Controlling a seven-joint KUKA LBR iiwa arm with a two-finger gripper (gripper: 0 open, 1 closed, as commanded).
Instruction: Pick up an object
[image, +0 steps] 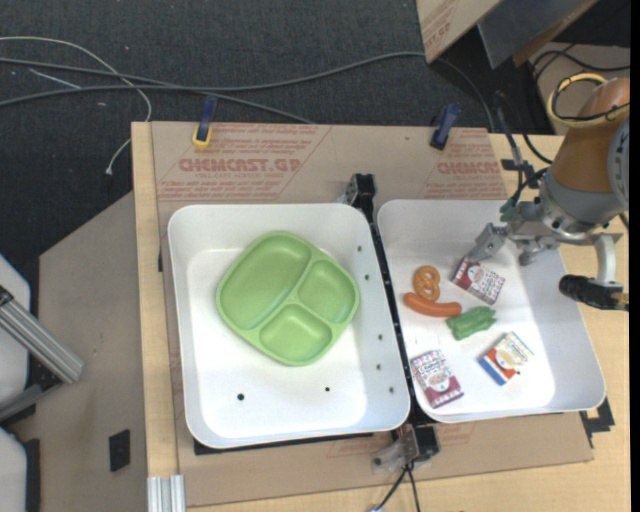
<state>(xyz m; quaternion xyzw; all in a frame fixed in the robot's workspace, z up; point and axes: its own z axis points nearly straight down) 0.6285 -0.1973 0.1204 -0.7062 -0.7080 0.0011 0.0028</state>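
Observation:
In the right bin (570, 390) lie several small items: a red and white packet (479, 281), an orange pretzel (427, 281), an orange sausage (432, 307), a green toy (471, 322), a blue and white carton (505, 358) and a second red and white packet (435, 375). My gripper (507, 248) hovers over the bin's far side, just above and behind the first packet. Its fingers (487, 243) are spread open and hold nothing.
The left bin (190, 300) holds a green divided plate (288, 297). A black clip (361, 188) sits at the far end of the wall between the bins. The grey arm with its orange band (590, 150) comes in from the right, over the right bin's far corner.

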